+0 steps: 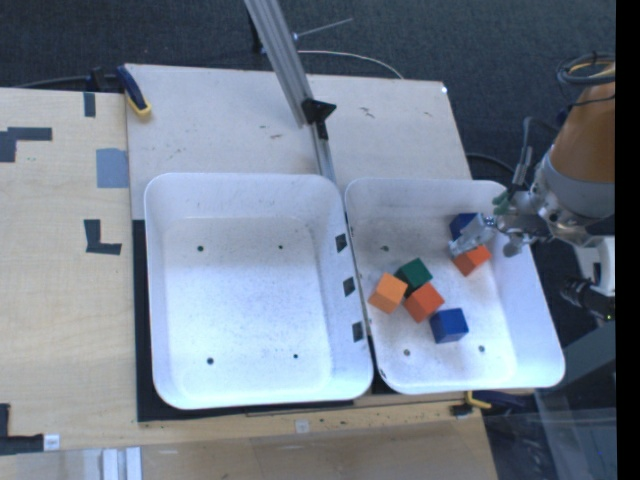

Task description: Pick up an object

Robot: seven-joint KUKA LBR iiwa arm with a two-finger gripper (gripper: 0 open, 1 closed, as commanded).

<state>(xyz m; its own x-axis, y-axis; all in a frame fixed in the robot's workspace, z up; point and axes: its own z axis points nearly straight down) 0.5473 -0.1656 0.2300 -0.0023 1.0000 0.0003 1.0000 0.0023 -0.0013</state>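
From where I stand, the gripper is low over the right bin, at its upper right, with an orange-red block just beneath it and a blue block beside; I cannot tell how the jaws stand. A clean pick probably means centring on one block alone. The green block, orange cube, red cube and another blue cube cluster mid-bin.

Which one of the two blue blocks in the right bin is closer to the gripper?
The upper blue block, right beside the gripper near the bin's far right side. The other blue block lies lower, below the orange-red block of the central cluster.
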